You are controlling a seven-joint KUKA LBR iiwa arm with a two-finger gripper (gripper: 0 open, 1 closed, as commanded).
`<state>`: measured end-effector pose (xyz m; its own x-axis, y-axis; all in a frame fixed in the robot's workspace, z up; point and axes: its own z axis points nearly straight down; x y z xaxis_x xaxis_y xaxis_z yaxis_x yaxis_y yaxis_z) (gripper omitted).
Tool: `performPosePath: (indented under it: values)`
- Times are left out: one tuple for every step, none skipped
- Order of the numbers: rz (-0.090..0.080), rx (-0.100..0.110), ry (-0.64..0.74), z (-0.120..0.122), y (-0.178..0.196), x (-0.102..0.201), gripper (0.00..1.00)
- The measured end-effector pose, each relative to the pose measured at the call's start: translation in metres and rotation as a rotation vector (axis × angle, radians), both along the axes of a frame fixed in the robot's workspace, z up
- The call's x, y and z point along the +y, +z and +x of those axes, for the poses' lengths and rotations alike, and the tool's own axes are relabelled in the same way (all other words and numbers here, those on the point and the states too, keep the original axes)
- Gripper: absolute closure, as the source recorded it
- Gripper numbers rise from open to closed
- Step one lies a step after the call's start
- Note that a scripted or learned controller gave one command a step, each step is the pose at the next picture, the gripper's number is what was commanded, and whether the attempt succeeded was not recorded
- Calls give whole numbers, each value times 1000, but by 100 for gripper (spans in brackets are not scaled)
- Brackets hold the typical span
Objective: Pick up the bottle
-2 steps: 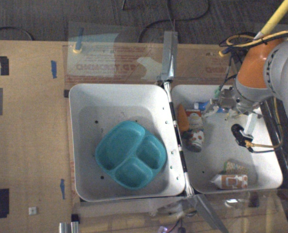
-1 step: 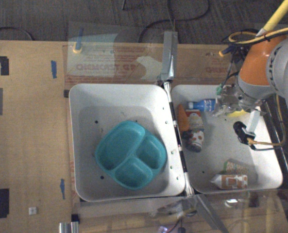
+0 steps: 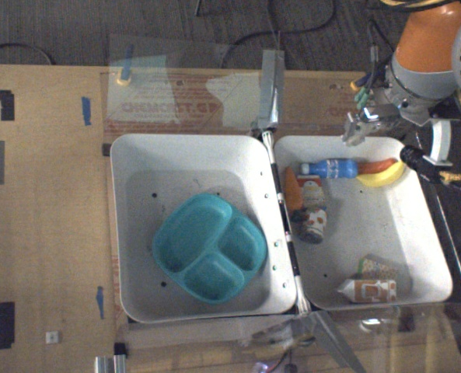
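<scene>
Blue-capped bottle [image 3: 330, 168] lies on its side at the far edge of the right bin [image 3: 417, 239]

Grey tool [image 3: 360, 127] hangs above that bin's far rim, near the bottle; whether its fingers are spread, I cannot tell; banana [image 3: 382, 176] touches the bottle.

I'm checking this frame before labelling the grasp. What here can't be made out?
- Gripper: small and blurred at the right bin's far rim; finger state unreadable.
- Bottle: label too small to read.
- Carton: print blurred.
- Arm: cut off by the top and right edges.
</scene>
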<state>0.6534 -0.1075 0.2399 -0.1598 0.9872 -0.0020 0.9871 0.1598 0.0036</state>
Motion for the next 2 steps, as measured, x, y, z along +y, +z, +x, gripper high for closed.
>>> performPosePath:
  values:
    - [-1,-1,-77,-6,55,-65,100]
    - [1,3,-143,-28,58,-65,100]
